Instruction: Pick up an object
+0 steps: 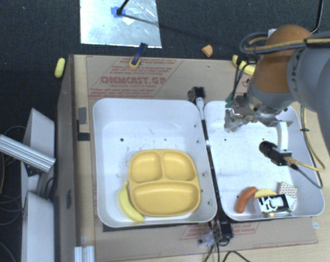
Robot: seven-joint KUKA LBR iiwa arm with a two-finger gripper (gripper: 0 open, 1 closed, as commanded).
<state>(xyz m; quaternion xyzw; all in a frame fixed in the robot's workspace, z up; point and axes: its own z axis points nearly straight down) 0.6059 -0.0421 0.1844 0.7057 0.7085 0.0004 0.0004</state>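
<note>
- Reaching in from the right with the grey arm [312, 75], leaning over the far part of the right bin [236, 168].
- Lying beside it, touching along the shared rim: the left bin [148, 127], carrying the biggest loose item.
- Filling the near half of that left bin: a yellow divided plate [164, 180], sitting flat, probably too broad for an easy pinch.
- Hanging low over the right bin's far left corner: the gripper [234, 121], gripping nothing visible; being apart or together, impossible to tell from this slant.
- Curving along the plate's near left edge, touching it: a banana [127, 203], well apart from the gripper and across the rim.
- Resting near the right bin's near wall: an orange-red sausage [245, 198], judged the likeliest target, lying toward the view's bottom from the gripper and slightly right, long axis slanting from lower left to upper right.
- Sitting just beside the sausage's right end: a small black-and-white box [274, 203], crowding any approach from that side.
- Needing, by this reading, travel toward the near wall, turning to close across the sausage's short width.
</note>
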